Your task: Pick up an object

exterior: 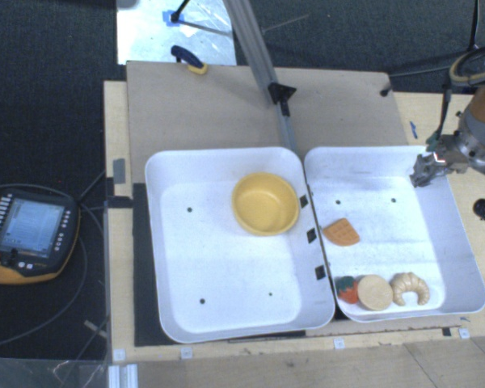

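I see the gripper [424, 170] over the right bin's [372, 191] far right rim; I cannot tell how its jaws stand. The orange slice [341, 233] lies well apart from it, mid-bin. The croissant [410, 288], round biscuit [374, 293] and a red-green piece [346, 288] crowd the near edge. A yellow bowl [265, 204] sits in the left bin [186, 257].

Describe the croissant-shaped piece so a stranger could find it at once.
Start at the right-hand shallow white bin and go to its near corner, where three small items sit in a row. The pale tan croissant-shaped toy is the rightmost, beside a round beige disc; it alone is curved and ridged.
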Available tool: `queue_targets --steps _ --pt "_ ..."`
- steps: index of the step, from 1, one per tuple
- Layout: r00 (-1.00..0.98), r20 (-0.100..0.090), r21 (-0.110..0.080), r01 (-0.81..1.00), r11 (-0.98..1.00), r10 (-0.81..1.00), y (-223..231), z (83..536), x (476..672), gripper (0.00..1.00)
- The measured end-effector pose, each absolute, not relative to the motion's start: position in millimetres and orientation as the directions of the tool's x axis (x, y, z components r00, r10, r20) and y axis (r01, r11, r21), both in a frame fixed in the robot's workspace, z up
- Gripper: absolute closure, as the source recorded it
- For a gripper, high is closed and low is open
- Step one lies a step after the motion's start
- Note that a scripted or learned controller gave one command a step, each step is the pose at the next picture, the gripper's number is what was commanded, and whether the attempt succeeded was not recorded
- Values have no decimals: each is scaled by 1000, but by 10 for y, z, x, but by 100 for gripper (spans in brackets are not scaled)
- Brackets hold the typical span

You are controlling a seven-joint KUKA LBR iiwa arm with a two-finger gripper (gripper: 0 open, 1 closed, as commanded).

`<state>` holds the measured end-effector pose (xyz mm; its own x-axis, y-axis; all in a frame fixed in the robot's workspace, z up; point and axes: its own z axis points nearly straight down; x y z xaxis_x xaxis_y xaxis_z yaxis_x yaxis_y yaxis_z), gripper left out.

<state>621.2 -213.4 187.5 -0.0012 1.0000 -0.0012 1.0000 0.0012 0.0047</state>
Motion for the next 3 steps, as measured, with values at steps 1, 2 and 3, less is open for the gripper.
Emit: queue_targets --steps 1,2,3 --pt "-1 -1 5 1000 1 1000 -2136 2292 6221 100" --pt "-4 1 1 1000 4 1000 -1646 2199 6168 100" --pt "-5 1 2 1000 5 1000 -1131 2275 6038 100"
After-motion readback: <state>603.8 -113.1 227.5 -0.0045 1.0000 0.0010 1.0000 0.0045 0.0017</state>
